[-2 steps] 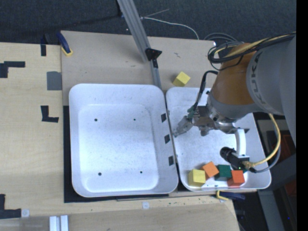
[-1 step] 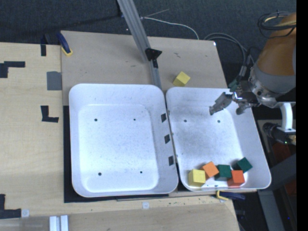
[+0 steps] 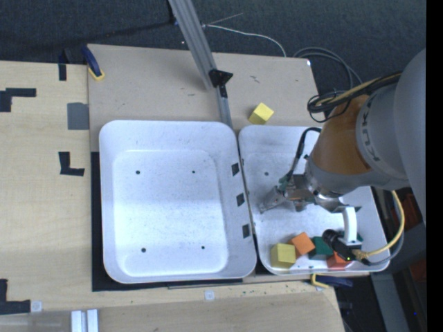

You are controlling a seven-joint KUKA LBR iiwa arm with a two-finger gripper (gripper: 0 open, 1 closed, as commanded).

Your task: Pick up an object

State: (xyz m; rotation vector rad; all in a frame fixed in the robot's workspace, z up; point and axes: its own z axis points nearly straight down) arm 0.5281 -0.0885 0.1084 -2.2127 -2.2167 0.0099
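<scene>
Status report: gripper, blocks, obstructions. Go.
Gripper low over right white bin, mid-floor, nothing seen between its fingers. Yellow cube, orange block, green block, red block clustered at bin's near edge, untouched. One small yellow cube outside on bench.

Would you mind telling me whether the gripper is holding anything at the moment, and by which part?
Nothing is held: the gripper hangs over bare floor of the right bin, apart from the yellow block and orange block.

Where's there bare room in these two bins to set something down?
The left bin has bare floor from wall to wall. In the right bin, the far part, ahead of the gripper, is bare. Its near end is crowded: yellow block, orange block, green block.
</scene>
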